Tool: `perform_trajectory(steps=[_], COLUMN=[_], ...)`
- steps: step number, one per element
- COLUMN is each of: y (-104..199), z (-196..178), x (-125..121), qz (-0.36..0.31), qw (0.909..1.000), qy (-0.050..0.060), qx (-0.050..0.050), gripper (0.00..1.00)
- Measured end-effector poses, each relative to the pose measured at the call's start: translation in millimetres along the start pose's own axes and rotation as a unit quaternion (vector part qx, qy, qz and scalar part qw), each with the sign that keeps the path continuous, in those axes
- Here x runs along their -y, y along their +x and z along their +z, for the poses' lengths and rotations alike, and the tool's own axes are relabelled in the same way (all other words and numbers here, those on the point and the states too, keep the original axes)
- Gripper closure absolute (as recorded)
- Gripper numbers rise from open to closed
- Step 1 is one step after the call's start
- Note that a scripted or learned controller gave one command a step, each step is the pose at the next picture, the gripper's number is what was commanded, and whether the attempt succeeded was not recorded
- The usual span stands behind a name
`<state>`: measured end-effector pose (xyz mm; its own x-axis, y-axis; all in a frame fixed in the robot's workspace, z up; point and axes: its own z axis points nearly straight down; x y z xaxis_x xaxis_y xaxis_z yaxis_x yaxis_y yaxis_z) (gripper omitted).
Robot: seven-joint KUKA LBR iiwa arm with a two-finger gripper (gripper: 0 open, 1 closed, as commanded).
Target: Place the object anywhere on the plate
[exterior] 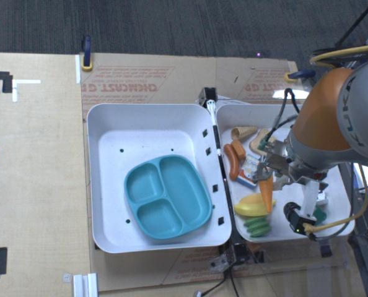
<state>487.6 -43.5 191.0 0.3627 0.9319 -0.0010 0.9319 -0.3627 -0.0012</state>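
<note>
A view from above looks down on my table (35,166), which carries two shallow white bins side by side. The left bin (103,184) holds a teal plate (167,195) with three compartments, lying a little toward the bin's near edge. The right bin (342,193) holds a cluster of toy food: two sausages (233,158) lying side by side near the dividing wall, a tan bread-like piece (245,132) above them, a yellow lemon-like piece (251,206) lower down, and a green pea pod (257,226) just below that. My grey arm with its orange band (323,113) reaches in from the right and hangs over the right bin. My pincer (269,173) sits low in the bin, and an orange carrot (267,193) points downward from directly beneath it, its tip touching the yellow piece. The carrot's top end meets my pincer, but I cannot tell how my pincer is set or whether it has hold of the carrot. A small flat card-like item (248,173) lies just left of the carrot, and something dark green (319,215) sits under my wrist.
</note>
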Motion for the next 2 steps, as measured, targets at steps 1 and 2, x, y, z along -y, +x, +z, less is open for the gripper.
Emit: perform_trajectory(steps=[1, 2], y=[59, 120], z=[-54, 1], x=[32, 22], qz=[0.120, 0.133], qw=[0.9927, 0.9911], qy=[-0.001, 0.003], qx=[0.001, 0.002], gripper=[1.00, 1.00])
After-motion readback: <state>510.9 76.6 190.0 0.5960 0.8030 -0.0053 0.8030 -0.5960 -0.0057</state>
